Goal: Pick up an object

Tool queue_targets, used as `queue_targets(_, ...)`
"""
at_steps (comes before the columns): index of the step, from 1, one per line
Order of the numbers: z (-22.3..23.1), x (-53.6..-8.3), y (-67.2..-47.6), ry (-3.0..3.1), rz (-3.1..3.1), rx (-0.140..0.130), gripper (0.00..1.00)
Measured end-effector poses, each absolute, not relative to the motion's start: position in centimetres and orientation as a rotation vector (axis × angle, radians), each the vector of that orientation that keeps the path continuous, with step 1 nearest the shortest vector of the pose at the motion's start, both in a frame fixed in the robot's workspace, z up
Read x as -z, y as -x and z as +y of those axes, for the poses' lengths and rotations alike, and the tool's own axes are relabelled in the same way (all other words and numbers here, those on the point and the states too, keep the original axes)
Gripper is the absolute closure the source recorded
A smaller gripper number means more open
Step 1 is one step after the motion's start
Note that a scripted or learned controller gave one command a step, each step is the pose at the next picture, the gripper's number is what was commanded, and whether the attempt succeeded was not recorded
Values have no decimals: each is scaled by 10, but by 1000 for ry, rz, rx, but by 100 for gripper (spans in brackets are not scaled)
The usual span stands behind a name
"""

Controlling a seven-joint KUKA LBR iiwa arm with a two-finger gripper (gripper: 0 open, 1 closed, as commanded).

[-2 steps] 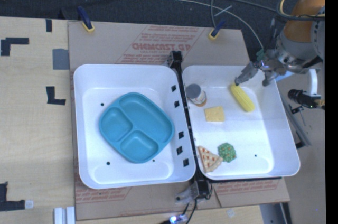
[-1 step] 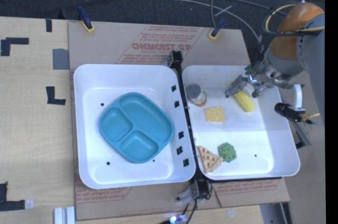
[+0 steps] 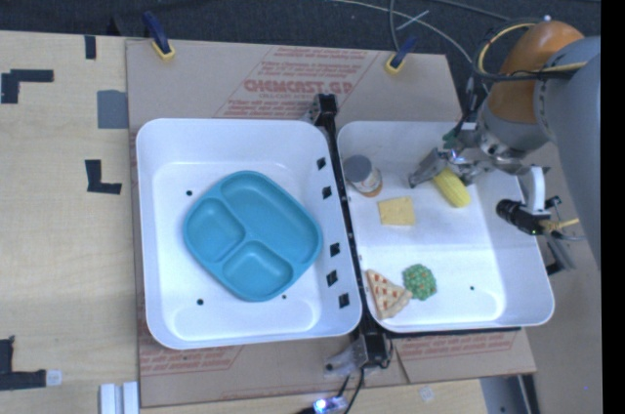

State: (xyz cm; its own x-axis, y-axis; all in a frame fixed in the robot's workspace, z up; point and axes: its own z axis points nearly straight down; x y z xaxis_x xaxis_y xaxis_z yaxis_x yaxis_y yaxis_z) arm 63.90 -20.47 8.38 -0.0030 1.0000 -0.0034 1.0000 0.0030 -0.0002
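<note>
Gripper (image 3: pixel 444 170) in right bin (image 3: pixel 508 300), fingers apparently closed around yellow corn (image 3: pixel 451 188); best lifted straight, slowly, grip centred.

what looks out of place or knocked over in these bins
Nothing is spilled or damaged. The small can in the right bin looks tipped toward the divider rather than upright. The blue tray sits skewed in the left bin. The end effector is at the corn cob.

A light wooden bench (image 3: pixel 59 236) carries a brown printed cardboard sheet (image 3: pixel 293 80), clamped at its far edge, with two shallow white plastic bins (image 3: pixel 156 305) side by side on it.
</note>
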Motion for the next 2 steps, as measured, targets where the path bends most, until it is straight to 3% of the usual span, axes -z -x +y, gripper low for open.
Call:
queue_targets(1, -205, -97, -641, -2211, 2222, 1, 100)
queue_targets(2, -200, -159, -645, -2217, 2223, -3, 100)
